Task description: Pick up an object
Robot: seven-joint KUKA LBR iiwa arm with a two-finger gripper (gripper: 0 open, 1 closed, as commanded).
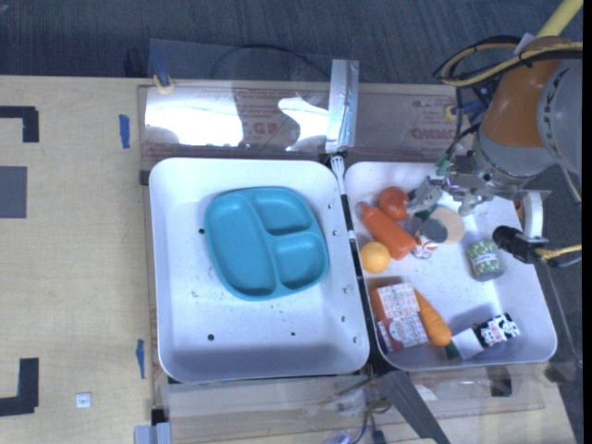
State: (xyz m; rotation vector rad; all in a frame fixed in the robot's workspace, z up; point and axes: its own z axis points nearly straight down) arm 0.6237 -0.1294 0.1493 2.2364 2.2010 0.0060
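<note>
Light wooden bench top (65, 276) w/ black tape marks at left edge, blue tape bits nearby; dark grey floor beyond. Clear plastic sheet (240, 118) taped behind bins.

Left shallow white bin (176, 331): holds blue three-compartment plastic tray (265, 241), approx centre.

Right shallow white bin (532, 313): holds red-orange bottle-shaped toy (388, 232), small red ball (392, 199), yellow-orange round fruit (375, 257), red-white printed carton (398, 314) w/ orange toy carrot (431, 320) lying across it, green patterned can (485, 258), black-white cow-print box (495, 331), beige disc (450, 227).

Grey two-finger gripper (431, 209) low over back of right bin, beside red ball & beige disc; fingers – cannot tell if parted or closed, nothing seen grasped
</note>
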